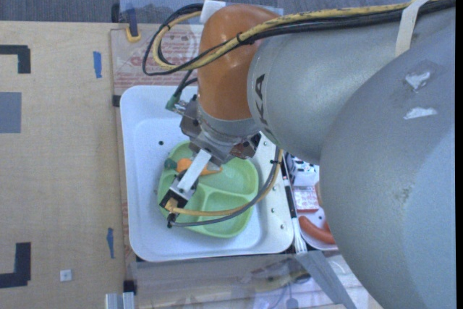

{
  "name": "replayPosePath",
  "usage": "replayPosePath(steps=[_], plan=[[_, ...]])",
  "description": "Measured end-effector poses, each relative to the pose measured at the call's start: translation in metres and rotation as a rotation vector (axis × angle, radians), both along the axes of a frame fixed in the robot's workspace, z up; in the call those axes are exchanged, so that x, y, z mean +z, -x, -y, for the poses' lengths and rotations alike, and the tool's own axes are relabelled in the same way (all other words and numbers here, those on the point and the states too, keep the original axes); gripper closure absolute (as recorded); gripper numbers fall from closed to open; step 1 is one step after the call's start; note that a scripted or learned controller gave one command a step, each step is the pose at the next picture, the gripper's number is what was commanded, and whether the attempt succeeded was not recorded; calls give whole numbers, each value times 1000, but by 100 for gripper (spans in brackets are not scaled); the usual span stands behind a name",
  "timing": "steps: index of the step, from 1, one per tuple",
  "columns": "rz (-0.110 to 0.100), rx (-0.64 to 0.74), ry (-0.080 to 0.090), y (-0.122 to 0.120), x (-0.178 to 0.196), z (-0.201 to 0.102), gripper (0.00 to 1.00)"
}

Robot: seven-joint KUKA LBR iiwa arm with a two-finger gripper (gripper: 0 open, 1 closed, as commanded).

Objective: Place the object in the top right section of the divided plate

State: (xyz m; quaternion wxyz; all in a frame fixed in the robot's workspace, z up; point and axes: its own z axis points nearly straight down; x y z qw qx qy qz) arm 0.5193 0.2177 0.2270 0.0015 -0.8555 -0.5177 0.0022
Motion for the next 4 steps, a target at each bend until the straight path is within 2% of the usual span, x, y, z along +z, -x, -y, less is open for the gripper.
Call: replayPosePath(steps=[1,2,3,4], plan=[[0,-154,1,3,-22,96,100],[3,-97,1,29,15,88,100],[1,-15,0,38,-44,170,100],[5,331,-1,40,-2,88,100]])
